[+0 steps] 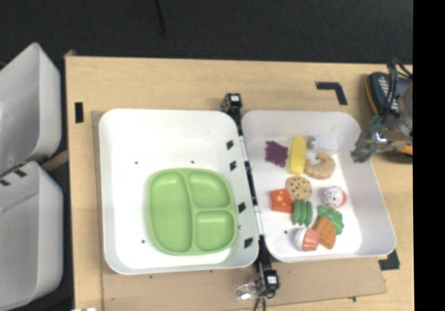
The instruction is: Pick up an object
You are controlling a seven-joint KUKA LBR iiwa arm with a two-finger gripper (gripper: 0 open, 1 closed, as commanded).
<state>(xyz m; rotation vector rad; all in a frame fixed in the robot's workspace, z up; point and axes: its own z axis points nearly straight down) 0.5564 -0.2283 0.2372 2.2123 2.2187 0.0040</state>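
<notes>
From my seat I see the pickable things clustered in the right bin point(372, 191): a yellow corn cob point(297, 154) upright near the bin's twelve o'clock, a purple piece point(277, 154) just beside it at nine, a pale ring-shaped piece point(320, 165) touching the cob at four, a speckled cookie point(298, 187) below that, a red piece point(281, 200) at the cookie's eight o'clock, a white-and-pink ball point(334, 197) at its three, and green and orange pieces point(325, 226) packed near six o'clock. The gripper point(363, 147) hangs at the bin's three o'clock rim, apart from all of them; I cannot tell how wide it stands, and I see nothing in it. My worry is the crowding: I judge that a descent into the cluster could land a finger on a neighbour and wedge or scatter things. The ball looks likely to roll away. Starting so near the rim, the gripper could also clip the bin wall. The left bin point(125, 142) holds a green divided plate point(191, 211).
</notes>
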